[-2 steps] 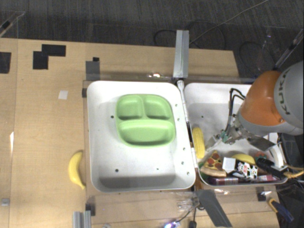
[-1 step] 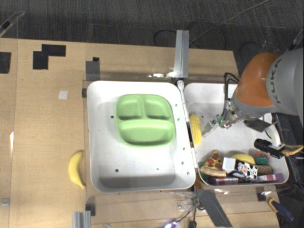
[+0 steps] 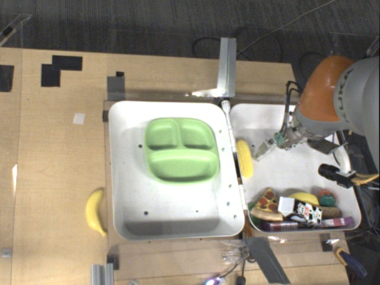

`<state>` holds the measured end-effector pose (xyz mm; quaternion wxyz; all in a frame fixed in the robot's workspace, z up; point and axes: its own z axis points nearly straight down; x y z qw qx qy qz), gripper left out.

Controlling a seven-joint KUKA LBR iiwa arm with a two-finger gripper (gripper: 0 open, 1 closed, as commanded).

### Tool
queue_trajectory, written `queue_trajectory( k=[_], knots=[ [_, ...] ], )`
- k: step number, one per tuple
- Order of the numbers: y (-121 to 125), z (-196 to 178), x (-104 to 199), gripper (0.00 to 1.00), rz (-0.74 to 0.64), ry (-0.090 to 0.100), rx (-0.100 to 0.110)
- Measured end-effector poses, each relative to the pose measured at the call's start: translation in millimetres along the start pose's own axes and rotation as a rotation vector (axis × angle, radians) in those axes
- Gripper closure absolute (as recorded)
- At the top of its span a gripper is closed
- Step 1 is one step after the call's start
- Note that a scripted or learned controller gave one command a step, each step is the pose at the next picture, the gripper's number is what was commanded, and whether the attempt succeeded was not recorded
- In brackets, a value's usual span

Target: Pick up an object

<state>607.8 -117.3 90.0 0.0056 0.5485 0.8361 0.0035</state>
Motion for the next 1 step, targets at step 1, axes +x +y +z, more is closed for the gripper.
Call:
queue_trajectory(
  k=[1],
  knots=[
    [69.0,2.7,0.3,0.0,0.203,0.0,0.005]
  ],
)
